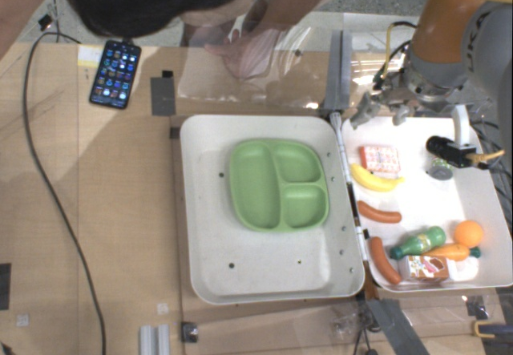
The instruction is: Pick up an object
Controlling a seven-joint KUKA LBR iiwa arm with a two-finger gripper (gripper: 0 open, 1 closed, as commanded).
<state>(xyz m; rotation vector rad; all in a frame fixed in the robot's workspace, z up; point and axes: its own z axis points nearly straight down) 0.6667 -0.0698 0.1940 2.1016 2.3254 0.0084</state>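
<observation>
Gripper [389,105] up at the far corner of the right bin [417,193], on the end of the grey-and-orange arm [453,17]. Open or closed? Honestly can't tell from this angle.

Nearest to it, just toward the camera: red-and-white box [380,159], with a banana [373,178] touching the box's near edge. A bit further from it along the same line, a sausage [379,214]. Well away from the gripper at the bin's near end: green bottle [418,241], orange [469,232], carrot [445,252], all bunched together. Over in the left bin [208,265], well apart from the gripper: green divided plate [279,185].
</observation>
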